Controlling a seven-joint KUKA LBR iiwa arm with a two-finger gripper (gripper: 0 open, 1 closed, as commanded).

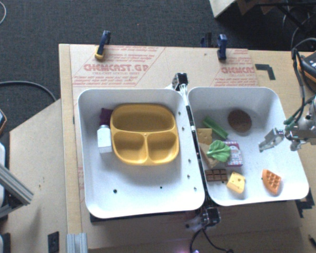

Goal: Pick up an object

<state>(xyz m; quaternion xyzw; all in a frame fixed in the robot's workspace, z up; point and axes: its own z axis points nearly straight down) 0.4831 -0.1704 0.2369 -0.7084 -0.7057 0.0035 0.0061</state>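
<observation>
Claw (270, 139) seemingly open and holding nothing, above right bin (292, 165).

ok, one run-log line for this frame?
stage: approach | end effector: over right bin, nothing held | nearest: brown cookie, waffle piece | left bin: yellow tray

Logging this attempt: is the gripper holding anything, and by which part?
Nothing is held. The two-finger gripper hangs open above bare floor of the right white bin.
</observation>
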